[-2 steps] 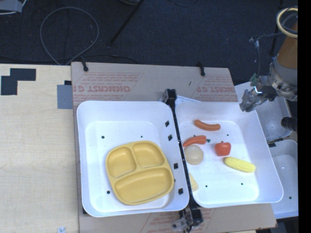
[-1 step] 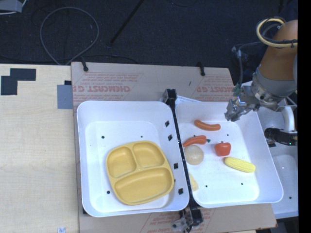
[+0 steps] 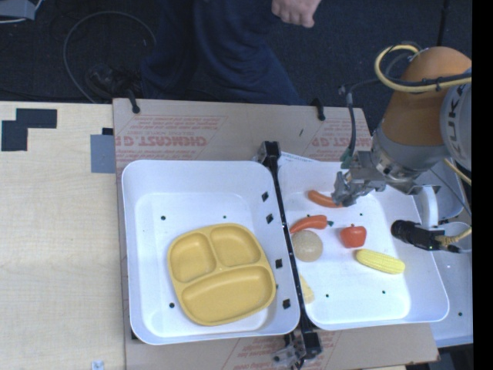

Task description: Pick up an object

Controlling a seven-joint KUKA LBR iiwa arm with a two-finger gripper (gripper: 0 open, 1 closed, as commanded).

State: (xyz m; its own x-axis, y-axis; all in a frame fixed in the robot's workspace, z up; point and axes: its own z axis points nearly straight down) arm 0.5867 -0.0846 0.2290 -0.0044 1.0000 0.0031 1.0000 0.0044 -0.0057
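Observation:
The right bin (image 3: pixel 400 307) holds several toy foods. An orange sausage-shaped piece (image 3: pixel 322 200) lies near its back left, with a red chili (image 3: pixel 309 223), a beige ball (image 3: pixel 307 246), a red tomato (image 3: pixel 353 236) and a yellow corn cob (image 3: pixel 380 261) nearer the front. My gripper (image 3: pixel 344 193) hangs low over the right end of the orange piece and hides that end. Whether it touches the piece is hidden.
A yellow compartment tray (image 3: pixel 222 272) lies in the left bin (image 3: pixel 146 199). A small yellow piece (image 3: pixel 306 290) sits against the divider between the bins. A person (image 3: pixel 296 5) stands behind the bench. The arm comes in over the right bin's back right corner.

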